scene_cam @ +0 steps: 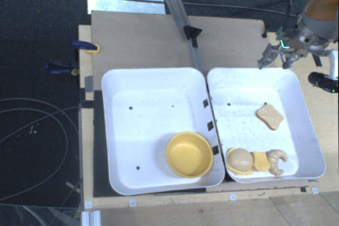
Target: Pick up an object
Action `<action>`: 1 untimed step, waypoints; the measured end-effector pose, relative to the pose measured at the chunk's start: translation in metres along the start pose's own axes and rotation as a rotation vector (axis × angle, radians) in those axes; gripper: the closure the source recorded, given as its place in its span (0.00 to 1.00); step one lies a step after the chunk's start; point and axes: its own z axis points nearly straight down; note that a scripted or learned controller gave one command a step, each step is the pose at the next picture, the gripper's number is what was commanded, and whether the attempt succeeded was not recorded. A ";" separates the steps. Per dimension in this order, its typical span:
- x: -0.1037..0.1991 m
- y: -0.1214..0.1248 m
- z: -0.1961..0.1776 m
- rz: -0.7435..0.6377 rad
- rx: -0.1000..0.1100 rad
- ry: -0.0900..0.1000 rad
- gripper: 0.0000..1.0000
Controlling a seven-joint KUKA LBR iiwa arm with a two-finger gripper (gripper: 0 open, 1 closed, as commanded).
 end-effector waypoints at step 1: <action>0.000 0.000 -0.001 0.000 -0.001 0.000 0.00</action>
